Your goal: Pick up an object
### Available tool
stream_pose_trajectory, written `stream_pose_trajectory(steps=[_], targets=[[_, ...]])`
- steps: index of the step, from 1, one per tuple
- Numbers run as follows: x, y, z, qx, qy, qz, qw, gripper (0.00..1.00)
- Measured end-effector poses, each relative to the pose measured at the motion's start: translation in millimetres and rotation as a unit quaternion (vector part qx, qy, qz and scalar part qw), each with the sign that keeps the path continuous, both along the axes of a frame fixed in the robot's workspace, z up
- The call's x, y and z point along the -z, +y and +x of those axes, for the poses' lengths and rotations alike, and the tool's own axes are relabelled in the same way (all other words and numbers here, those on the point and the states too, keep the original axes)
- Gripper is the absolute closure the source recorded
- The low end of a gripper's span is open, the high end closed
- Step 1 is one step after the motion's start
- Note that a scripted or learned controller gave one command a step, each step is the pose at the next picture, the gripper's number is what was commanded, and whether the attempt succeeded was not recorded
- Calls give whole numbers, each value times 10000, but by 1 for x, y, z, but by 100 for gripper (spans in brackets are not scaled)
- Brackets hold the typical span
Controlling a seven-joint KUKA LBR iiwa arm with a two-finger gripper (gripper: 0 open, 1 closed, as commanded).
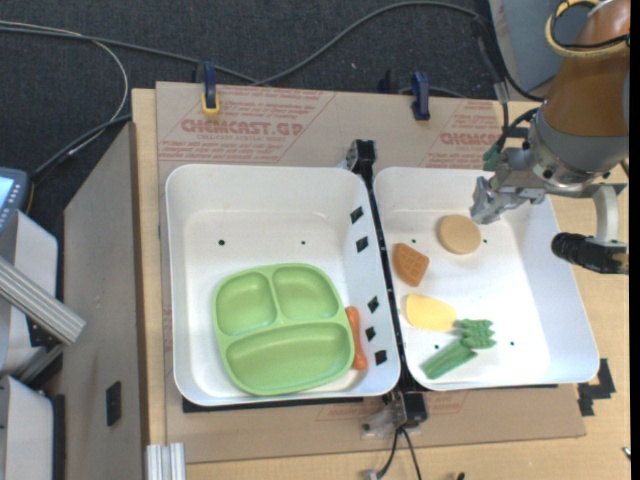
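We see the gripper [487, 206] over the right bin [540, 298], just beside a round tan biscuit [459, 235], finger spread we cannot tell, nothing visibly held, green divided tray [285, 326] in left bin [200, 268].

A brown cardboard sheet with red lettering [300, 118] covered the bench, over dark grey carpet [250, 18] crossed by thin black cables [330, 43].
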State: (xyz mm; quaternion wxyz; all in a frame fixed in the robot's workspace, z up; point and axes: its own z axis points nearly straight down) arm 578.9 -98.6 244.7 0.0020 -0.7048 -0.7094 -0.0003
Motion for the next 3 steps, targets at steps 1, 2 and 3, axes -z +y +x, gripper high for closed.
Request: stream_pose_trajectory(steps=[1, 2, 3], targets=[[10, 62, 11, -6, 3, 1, 10000, 100], [22, 117, 20, 3, 3, -5, 10000, 100], [11, 172, 31, -4, -22, 0, 10000, 100]])
